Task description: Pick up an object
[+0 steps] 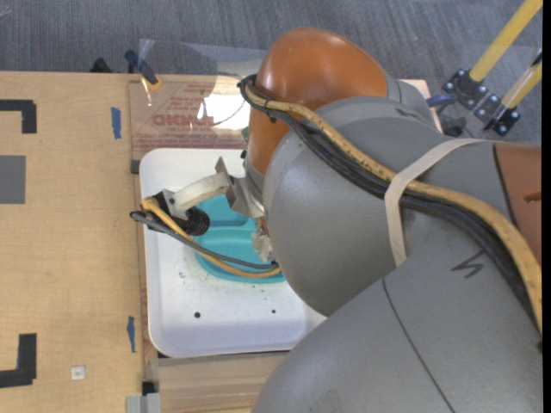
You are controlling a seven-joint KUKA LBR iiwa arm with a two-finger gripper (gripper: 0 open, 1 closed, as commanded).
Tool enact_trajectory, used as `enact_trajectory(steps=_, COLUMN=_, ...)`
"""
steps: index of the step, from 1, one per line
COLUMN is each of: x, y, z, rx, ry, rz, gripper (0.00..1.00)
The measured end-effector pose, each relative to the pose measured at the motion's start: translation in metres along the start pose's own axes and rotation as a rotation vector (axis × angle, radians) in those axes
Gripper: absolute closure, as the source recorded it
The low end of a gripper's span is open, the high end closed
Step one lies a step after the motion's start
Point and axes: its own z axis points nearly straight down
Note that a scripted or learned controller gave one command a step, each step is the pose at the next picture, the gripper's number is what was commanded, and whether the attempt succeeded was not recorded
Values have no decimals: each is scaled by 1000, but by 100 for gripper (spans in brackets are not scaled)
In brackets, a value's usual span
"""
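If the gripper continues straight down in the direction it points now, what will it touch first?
Probably the teal object lying in the white bin. The gripper sits low over it, mostly hidden under the grey arm, so the depth and the exact line are uncertain.

Grey carpeted floor (258, 7) across the top. Pale wooden bench (69, 231) at left — black tape marks (19, 114) and blue tape bits (115, 120) on it. Yellow-handled equipment (508, 33) at upper right — glare near the bench's far edge.
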Motion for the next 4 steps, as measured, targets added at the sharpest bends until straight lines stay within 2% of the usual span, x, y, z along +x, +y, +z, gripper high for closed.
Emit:
enact_trajectory(steps=1, x=-7, y=2, z=157, rx=-4, ry=-23, rz=-24, gripper=100)
enact_trajectory(steps=2, x=0, y=-1, z=25, rx=1, ry=-2, rz=-121, gripper=100)
enact_trajectory(steps=3, x=-3, y=0, z=82, rx=-4, ry=-14, rz=41, gripper=100)
enact_trajectory(steps=4, x=21, y=6, z=-39, rx=-1, ry=-4, rz=-159, gripper=100)
